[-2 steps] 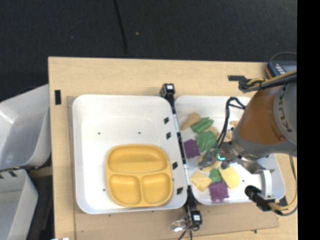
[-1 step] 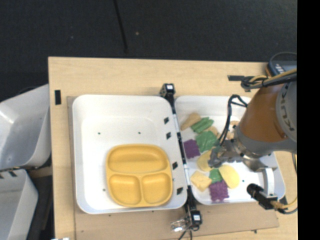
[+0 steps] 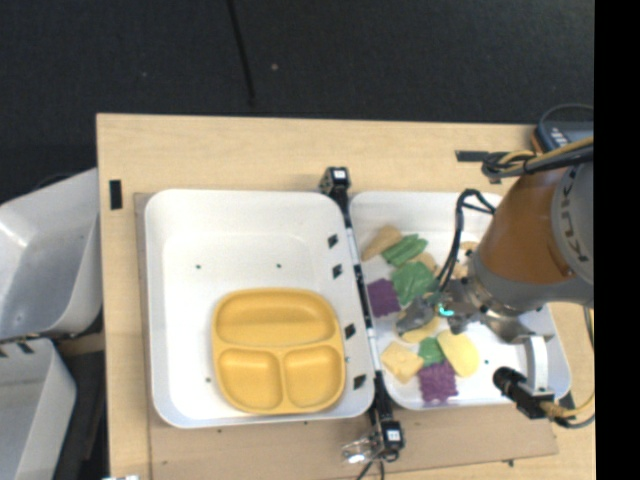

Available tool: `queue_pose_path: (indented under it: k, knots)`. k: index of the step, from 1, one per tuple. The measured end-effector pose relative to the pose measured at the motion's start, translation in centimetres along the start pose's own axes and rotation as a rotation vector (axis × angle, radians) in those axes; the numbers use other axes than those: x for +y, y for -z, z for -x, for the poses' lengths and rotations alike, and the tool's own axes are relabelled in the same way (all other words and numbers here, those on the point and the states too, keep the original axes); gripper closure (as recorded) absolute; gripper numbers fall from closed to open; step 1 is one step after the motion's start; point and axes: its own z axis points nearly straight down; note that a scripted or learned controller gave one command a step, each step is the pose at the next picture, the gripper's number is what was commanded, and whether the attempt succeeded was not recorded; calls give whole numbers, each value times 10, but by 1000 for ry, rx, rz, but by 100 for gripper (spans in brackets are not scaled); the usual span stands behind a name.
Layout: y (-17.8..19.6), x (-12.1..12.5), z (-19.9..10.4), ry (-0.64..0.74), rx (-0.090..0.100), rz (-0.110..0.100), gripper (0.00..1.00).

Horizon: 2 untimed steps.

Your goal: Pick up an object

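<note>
Looming at the right of the frame, the grey-and-orange arm sets its tool (image 3: 425,313), fingers unreadable, among small green, purple and tan foam-like pieces (image 3: 412,280) in the right white bin (image 3: 556,360), seemingly light, soft, best pinched across narrow sides.

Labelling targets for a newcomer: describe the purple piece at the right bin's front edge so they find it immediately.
Start at the right-hand shallow white bin, where the grey arm reaches in. Along its near edge lies a small flat purple block, below a small green piece. The other purple block sits farther back, beside the divider.
</note>
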Motion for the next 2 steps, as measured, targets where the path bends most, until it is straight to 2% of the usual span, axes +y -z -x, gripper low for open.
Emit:
queue_pose_path:
  k: [1, 2]
  knots:
    - [-45, -3, 30, 18, 0, -9, 0]
    - [-33, -1, 29, 15, 0, -4, 100]
